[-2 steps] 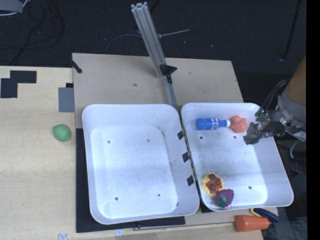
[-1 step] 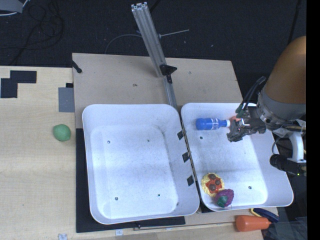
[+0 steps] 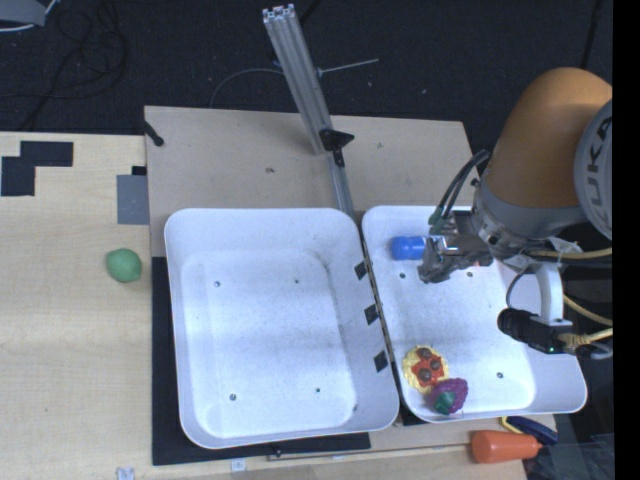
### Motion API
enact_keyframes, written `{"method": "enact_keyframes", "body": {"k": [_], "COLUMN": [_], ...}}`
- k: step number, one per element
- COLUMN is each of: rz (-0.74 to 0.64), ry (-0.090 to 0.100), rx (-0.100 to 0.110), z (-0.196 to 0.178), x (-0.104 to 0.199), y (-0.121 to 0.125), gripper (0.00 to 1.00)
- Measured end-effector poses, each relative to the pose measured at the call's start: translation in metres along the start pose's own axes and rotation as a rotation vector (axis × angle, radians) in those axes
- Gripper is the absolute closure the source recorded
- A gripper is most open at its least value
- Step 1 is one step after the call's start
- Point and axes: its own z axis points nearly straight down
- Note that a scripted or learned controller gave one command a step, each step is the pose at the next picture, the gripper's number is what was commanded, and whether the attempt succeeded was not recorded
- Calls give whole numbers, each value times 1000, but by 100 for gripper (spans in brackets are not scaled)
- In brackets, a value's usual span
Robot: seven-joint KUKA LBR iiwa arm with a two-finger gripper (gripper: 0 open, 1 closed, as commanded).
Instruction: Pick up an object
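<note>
The arm (image 3: pixel 560 158) had a bulbous orange band above grey casing with black lettering; black cables looped beside its metal gripper (image 3: pixel 437 268).

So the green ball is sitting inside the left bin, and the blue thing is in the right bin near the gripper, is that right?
Not quite. The green ball is not inside the left bin; the camera view shows it on the bench outside it, off that bin's left edge. The rest holds: the blue thing is in the right bin, near the gripper.
</note>
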Motion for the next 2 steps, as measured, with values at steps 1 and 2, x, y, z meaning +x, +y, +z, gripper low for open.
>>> {"method": "enact_keyframes", "body": {"k": [1, 2], "rz": [1, 0], "ry": [0, 0], "rx": [1, 1], "z": [14, 21], "x": [45, 101], "y": [11, 23], "gripper": [100, 100]}}
